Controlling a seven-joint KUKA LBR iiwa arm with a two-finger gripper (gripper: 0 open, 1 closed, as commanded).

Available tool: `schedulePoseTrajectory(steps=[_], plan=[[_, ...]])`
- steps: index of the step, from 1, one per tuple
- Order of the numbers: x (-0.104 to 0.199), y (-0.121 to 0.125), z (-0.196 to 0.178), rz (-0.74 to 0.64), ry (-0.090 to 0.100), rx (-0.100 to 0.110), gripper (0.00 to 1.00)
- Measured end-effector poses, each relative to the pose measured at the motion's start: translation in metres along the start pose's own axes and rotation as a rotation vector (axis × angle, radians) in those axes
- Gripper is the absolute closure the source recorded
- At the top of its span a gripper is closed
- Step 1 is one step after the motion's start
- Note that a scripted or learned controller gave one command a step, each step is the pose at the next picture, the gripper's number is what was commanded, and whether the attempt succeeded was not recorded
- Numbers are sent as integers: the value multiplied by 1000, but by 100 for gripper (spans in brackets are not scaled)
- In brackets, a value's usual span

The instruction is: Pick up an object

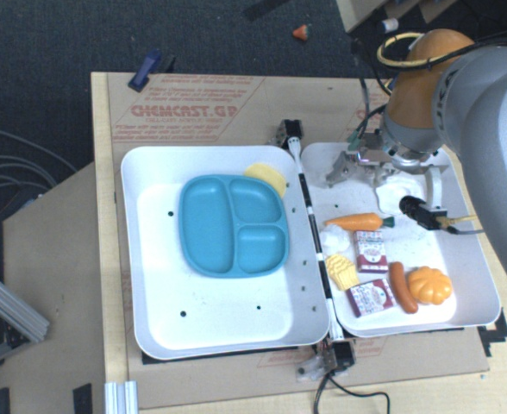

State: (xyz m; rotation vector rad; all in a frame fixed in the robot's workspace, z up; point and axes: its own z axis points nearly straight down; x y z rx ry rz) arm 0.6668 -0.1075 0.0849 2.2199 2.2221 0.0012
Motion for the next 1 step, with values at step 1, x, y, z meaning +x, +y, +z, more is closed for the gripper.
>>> schedulePoseTrajectory(steps=[1], plan=[[-13,0,0,1,-2,-1,0]])
